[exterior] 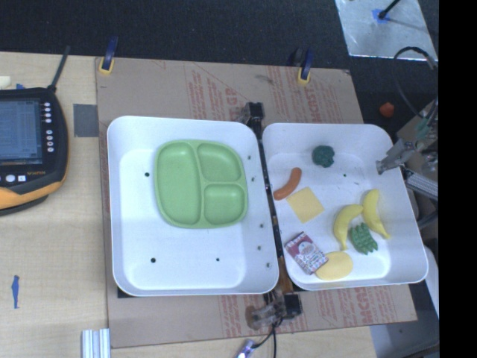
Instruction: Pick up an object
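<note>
The right bin holds several toy foods: a dark green broccoli, an orange sausage, a yellow cheese slice, two bananas, a green bunch of grapes, a small red box and a pale yellow piece. My gripper hangs at the bin's right rim, right of the broccoli and above the bananas. Nothing is visibly held in it.
The left bin carries a light green divided plate. A teach pendant lies on the bench at the far left. Clamps pin the cardboard sheet under the bins.
</note>
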You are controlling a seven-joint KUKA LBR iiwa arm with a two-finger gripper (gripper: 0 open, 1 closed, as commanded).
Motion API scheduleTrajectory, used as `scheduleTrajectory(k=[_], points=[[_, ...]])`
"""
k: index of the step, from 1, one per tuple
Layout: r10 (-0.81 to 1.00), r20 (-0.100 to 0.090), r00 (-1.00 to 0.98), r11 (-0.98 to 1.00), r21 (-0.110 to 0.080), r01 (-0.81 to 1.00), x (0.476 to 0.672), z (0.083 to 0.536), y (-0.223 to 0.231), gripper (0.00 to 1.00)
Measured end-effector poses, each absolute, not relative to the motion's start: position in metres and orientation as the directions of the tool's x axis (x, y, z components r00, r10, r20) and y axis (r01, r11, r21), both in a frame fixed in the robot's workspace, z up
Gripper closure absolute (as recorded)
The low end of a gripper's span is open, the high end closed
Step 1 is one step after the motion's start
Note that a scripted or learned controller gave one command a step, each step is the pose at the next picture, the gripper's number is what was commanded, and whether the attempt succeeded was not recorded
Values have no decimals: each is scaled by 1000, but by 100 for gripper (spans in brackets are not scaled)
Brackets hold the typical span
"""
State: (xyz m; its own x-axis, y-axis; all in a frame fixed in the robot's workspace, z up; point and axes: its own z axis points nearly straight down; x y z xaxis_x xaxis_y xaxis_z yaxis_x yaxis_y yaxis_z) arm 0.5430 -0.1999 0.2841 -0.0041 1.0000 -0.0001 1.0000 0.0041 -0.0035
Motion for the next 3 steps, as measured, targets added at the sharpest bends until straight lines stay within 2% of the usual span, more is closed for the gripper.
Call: scheduleTrajectory(k=[1,2,3], points=[[1000,0,-6,6,-7,1000,584,157,-174,0],[1000,1,-6,6,-6,1000,516,94,-158,0],[1000,1,-4,4,-2,1000,617,92,-127,0]])
